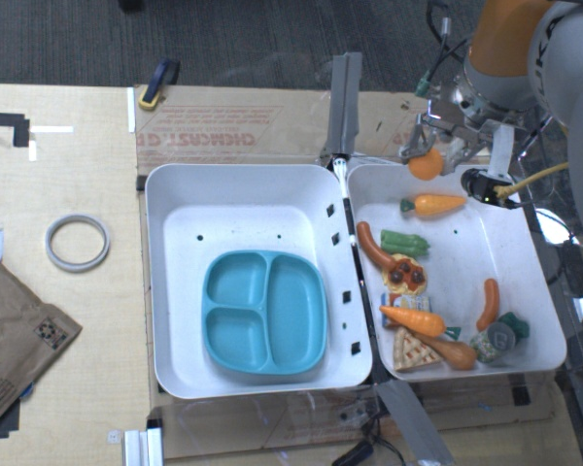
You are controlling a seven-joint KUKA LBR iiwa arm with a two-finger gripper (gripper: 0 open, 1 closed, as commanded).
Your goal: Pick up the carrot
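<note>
At the upper right we see the gripper [429,153] hanging over the far edge of the right bin [525,289], below the arm's [525,27] orange band. A rounded orange piece [427,165] sits at its tip, apparently between the fingers, though we cannot tell for sure that they are clamped on it, nor what the piece is.

Just below and to the right, inside the right bin near its far wall, lies a yellow-orange carrot [435,203] with a green top, on its side. Nearer us in the same bin lies a second carrot [414,320], deeper orange, also green-topped, resting beside a pizza slice [414,350]. Between the two carrots we see a green pepper [405,242], a red sausage [372,246] and a small dark red item [404,274]. Toward the bin's right side are another sausage [488,304] and a grey-green object [500,336].

The left bin [175,260] holds a blue divided tray [266,312]. On the bench [58,183] to the left lies a roll of tape [78,242].
</note>
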